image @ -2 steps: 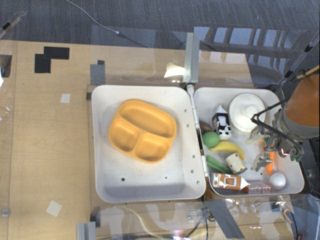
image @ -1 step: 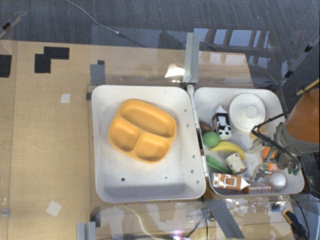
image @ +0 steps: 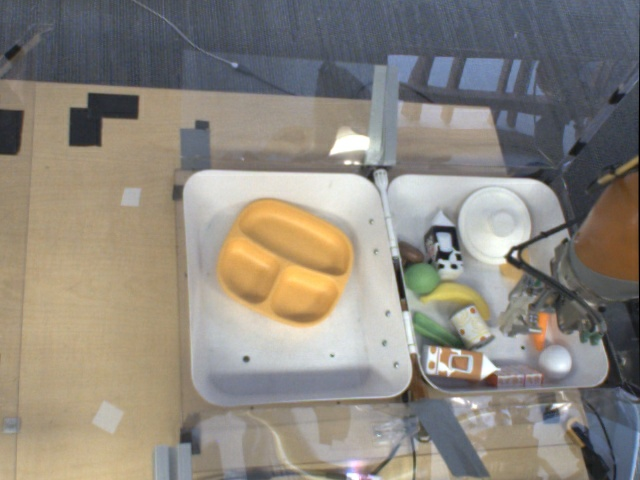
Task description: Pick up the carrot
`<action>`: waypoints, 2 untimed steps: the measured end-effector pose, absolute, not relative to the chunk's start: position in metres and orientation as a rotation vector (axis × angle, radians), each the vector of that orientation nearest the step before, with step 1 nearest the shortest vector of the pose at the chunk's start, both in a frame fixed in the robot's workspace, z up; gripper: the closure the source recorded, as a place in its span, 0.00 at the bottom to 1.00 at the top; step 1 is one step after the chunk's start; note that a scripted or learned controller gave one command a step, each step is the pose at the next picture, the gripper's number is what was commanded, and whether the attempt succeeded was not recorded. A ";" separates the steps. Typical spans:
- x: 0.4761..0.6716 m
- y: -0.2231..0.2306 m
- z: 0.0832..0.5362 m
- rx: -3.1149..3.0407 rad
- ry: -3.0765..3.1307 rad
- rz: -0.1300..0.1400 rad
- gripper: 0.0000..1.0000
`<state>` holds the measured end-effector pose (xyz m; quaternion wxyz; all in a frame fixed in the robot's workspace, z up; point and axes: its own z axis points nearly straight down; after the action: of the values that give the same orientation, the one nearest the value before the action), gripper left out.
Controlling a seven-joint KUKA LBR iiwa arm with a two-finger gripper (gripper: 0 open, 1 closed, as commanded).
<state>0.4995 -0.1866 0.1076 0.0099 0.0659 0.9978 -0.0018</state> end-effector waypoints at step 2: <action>0.498 -0.088 0.218 0.011 3.128 0.000 1.00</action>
<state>0.4976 -0.0881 0.2178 0.0068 0.0036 1.0000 -0.0001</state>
